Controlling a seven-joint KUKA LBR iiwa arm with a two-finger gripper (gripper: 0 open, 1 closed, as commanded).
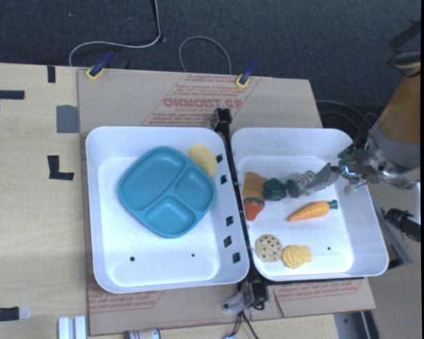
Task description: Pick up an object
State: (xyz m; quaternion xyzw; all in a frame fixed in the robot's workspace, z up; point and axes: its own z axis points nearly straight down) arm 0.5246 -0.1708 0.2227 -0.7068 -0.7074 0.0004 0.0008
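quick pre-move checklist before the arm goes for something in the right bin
1. End effector over the right bin, low among the toys: ok.
2. A target within reach: ok. The dark green toy lies right at its tip, and the carrot just below.
3. Something already held: cannot tell. The tip runs into the green toy, and the view does not show whether anything sits between the fingers.
4. Room around the target: not ok. The green toy touches the orange and red piece, so that one may get pushed.
5. Cookie and corn apart from the arm's path: ok.
6. Blue tray and yellow piece in the left bin, out of the way: ok.
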